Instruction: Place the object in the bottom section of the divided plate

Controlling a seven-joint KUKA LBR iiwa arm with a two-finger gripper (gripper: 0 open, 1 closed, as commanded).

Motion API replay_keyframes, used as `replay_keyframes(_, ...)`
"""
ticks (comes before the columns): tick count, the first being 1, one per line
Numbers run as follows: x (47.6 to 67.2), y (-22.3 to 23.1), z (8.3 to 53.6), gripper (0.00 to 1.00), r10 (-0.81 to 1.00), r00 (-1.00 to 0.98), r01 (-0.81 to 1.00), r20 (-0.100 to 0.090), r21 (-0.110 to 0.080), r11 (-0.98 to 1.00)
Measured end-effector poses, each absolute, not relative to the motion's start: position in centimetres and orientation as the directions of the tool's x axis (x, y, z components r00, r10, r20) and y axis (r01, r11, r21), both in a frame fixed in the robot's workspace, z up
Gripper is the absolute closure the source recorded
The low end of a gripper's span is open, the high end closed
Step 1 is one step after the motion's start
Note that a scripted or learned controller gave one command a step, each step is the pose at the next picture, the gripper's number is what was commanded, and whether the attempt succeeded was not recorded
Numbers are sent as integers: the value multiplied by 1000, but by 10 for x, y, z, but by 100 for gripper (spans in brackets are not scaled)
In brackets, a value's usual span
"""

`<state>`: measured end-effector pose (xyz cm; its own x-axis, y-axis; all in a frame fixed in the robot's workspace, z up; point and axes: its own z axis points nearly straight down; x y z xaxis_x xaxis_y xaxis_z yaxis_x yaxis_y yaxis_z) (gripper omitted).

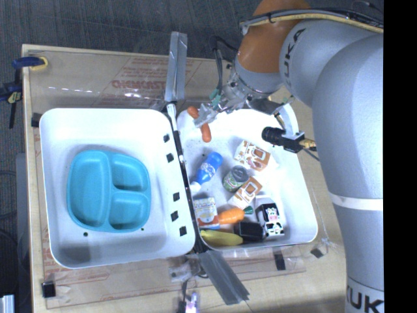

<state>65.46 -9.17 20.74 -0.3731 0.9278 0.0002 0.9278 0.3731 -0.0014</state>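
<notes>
From above, the gripper hangs over the top left corner of the right bin, and a small orange thing shaped like a little sausage sits just under it; I cannot tell if the fingers are pinching it. The blue divided plate lies in the left bin, well apart from the orange sausage thing.

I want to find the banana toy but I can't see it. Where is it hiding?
Look in the right-hand white bin, the one full of small toys. Go to its near edge, closest to the bottom of the picture. The banana lies flat there, just under the carrot and left of a black block; it is the only long yellow thing.
</notes>
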Motion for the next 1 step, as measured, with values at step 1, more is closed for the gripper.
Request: replay_keyframes(1, 632, -5, 238, 100, 747, -665, 747, 1, -2, 665)
